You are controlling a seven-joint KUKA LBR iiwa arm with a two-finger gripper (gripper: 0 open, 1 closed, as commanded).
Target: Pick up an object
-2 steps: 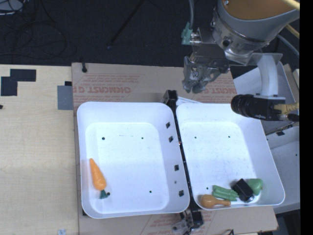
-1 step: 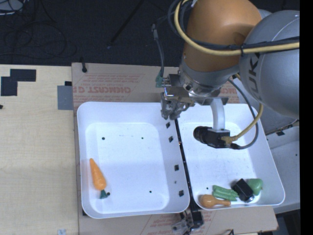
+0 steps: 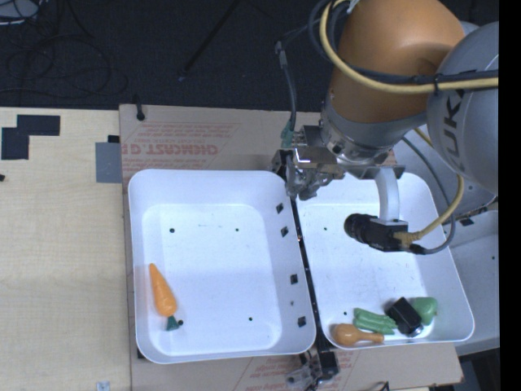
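The gripper (image 3: 308, 182) hangs above the back end of the seam between the 2 white bins; how wide it stands cannot be told from this angle. In the left bin (image 3: 135, 218) 1 toy carrot (image 3: 162, 291) lies near the front-left corner (leafy end toward the front). Along the front edge of the right bin (image 3: 458, 298) 4 things cluster: an orange toy gourd (image 3: 356, 335), a green pod (image 3: 374, 321), a black block (image 3: 404, 316) and a green toy (image 3: 426, 306).

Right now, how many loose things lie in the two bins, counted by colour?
Orange: 2, carrot and pear-shaped piece
Green: 2, dark pod and pale piece
Black: 1, block
Total: 5
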